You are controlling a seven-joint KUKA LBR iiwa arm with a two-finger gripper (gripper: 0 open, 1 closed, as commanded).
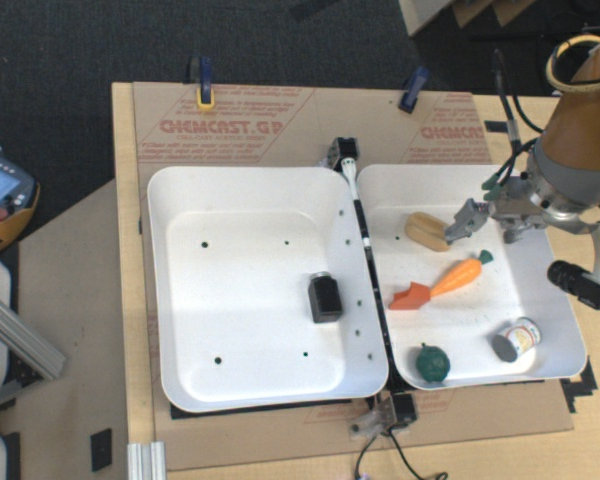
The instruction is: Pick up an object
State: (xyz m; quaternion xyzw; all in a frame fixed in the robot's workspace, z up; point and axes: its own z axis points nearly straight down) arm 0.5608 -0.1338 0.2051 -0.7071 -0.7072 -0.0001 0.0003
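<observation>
In the right bin [540,268] lie a tan bread-like piece [426,232], an orange carrot [456,277], a red wedge [410,296], a green ball-like object [432,363] and a small can [517,340] on its side. A black block [325,298] sits in the left bin [210,268]. My gripper [490,226] hangs over the right bin's upper middle, open, with nothing between its fingers. One finger [466,220] points down at the right end of the tan piece, and the carrot lies just below the gripper.
The grey arm with its orange band [580,118] comes in from the right above the right bin. A black divider strip [365,248] runs between the bins. Blue clamps [204,76] hold the cardboard base at the back edge.
</observation>
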